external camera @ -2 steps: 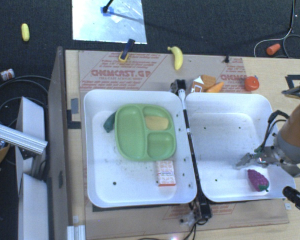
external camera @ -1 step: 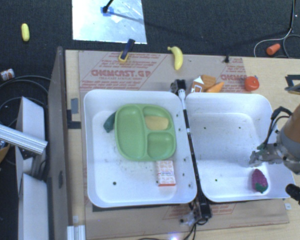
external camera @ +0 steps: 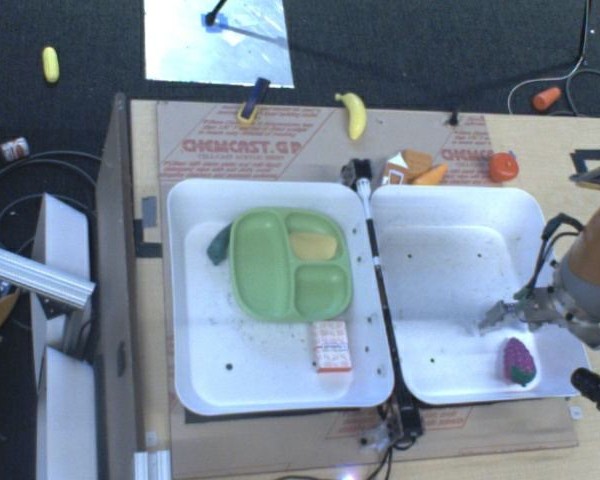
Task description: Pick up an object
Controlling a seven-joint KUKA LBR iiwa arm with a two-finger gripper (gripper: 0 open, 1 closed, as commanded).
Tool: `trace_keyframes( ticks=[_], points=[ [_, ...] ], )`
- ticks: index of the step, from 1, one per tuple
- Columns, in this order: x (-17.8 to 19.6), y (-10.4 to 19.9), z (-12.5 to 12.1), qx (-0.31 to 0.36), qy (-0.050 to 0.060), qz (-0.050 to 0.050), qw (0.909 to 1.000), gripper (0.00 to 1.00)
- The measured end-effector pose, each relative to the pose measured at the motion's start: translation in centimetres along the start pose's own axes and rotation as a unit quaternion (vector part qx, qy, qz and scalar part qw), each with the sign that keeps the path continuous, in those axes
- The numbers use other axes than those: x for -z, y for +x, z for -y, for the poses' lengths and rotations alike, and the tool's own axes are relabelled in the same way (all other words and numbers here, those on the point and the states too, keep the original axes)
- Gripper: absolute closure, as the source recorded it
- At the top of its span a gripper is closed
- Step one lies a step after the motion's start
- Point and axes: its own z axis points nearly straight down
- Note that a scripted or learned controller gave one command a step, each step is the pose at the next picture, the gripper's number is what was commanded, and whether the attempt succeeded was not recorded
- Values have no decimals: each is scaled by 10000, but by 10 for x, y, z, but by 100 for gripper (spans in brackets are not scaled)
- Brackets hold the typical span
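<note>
Grapes — a small purple plastic bunch with a green tip [external camera: 520, 360] — lie in the right-hand shallow white bin [external camera: 450, 268], close to its near right corner, and they are the nearest thing to the pincer [external camera: 512, 314]. The pincer sits just beside the bunch, toward the bin's far edge and a little toward the divider; the bunch's long axis runs roughly from far edge to near edge, green end nearest the near rim. Whether the pincer is open or closed cannot be told at this size, and nothing shows gripped in it. Reaching the bunch looks like a short shift toward the near right corner and a descent — the bin wall close by may crowd that.

The left-hand white bin [external camera: 205, 368] holds a light green compartmented plastic plate [external camera: 280, 278], smooth and rounded, with a pale yellow flat piece [external camera: 316, 243] in its far right compartment. A dark green soft-looking lump [external camera: 218, 245] touches the plate's left rim, and a small red-and-white printed carton [external camera: 331, 347] lies by the plate's near edge.

On the table's far edge, beyond the bins, rest a yellow toy banana [external camera: 355, 115] and an orange-red round fruit [external camera: 503, 168].
</note>
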Motion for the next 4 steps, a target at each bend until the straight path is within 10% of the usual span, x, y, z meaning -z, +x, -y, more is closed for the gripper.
trace_keyframes(
  ticks=[1, 2, 3, 4],
  points=[
    [97, -1, -1, 14, -24, 18, 10000, 0],
    [103, 0, -1, 24, -8, 11, 10000, 100],
    [103, 0, -1, 19, -6, 10, 10000, 0],
    [114, -1, -2, 38, -26, 16, 10000, 100]
  ],
)
